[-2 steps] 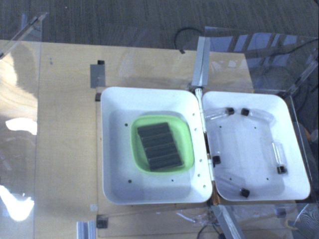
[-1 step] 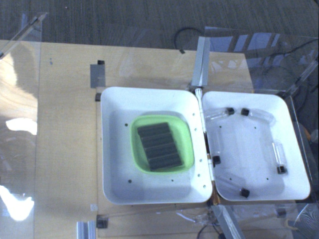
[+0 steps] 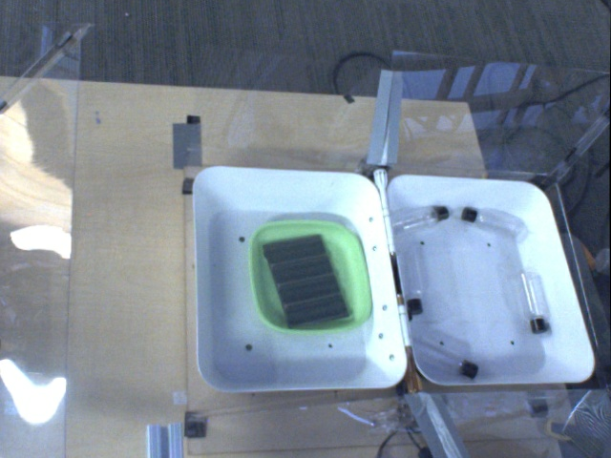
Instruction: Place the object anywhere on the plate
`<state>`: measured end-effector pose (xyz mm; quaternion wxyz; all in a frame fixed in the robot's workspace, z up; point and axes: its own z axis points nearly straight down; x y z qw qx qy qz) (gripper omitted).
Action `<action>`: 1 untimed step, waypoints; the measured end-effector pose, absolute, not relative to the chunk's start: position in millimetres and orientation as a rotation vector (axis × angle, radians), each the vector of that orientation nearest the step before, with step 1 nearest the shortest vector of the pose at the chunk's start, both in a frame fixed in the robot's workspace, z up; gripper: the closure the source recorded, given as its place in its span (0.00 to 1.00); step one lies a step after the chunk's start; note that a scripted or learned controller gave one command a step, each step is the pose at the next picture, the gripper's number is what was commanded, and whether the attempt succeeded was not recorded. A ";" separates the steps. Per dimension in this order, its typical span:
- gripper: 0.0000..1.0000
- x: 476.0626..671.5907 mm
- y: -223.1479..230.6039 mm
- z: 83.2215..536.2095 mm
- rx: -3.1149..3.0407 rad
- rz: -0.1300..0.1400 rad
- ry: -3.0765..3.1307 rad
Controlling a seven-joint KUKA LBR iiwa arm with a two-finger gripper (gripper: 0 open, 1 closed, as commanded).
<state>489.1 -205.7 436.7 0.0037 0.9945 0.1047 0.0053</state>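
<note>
Ridged block on plate: the task looks done to you.
The dark ridged block (image 3: pixel 305 280) lies centred on the green plate (image 3: pixel 263 294), left bin's (image 3: pixel 215 256) 3 o'clock side; claw state you cannot tell.

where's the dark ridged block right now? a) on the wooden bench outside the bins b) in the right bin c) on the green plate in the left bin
c: the dark ridged block lies on the green plate, which sits in the left bin.
</note>
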 end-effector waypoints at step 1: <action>0.00 488.0 -205.5 324.4 3.123 0.003 0.334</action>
